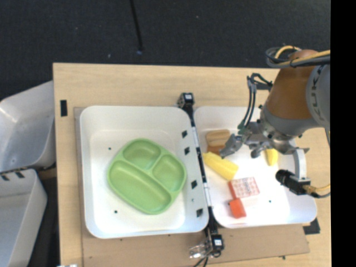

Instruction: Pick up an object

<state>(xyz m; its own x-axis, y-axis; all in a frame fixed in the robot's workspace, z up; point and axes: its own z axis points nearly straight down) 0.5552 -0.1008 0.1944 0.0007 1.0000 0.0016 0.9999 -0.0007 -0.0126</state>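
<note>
Gripper (243, 144) sits over the right bin (300, 207), upper middle, hanging off the grey arm (289, 102) that comes in from 3 o'clock. You can't tell from this view whether the fingers are apart or together: one dark finger (231, 145) pokes out toward 8 o'clock, the rest is lost under the wrist body. Nothing visibly between them, so treat it as carrying nothing.

Nearest candidate is the big yellow piece (221, 165), just beside the gripper at roughly 7 o'clock from it. Its long axis runs 10 to 4 o'clock, and its 10 o'clock end lies near the divider between the bins. That's the relation you care about: to close across the short side, the fingers need to line up on the 1-to-7 axis, and the tool has to shift down-left. The visible fingertip looks almost touching the top edge of it, can't confirm contact.

Other options in the same bin:
- brown block (218, 139) at 9 o'clock from the gripper, close
- small yellow piece (271, 157) at 4 o'clock, partly under the wrist
- red-and-white box (243, 187) at 6 o'clock, further off
- orange block (237, 208) beyond that, near the bin's front edge

Left bin (92, 204) has only the green divided plate (147, 175), well apart from the gripper, not a sensible pick from here
</note>
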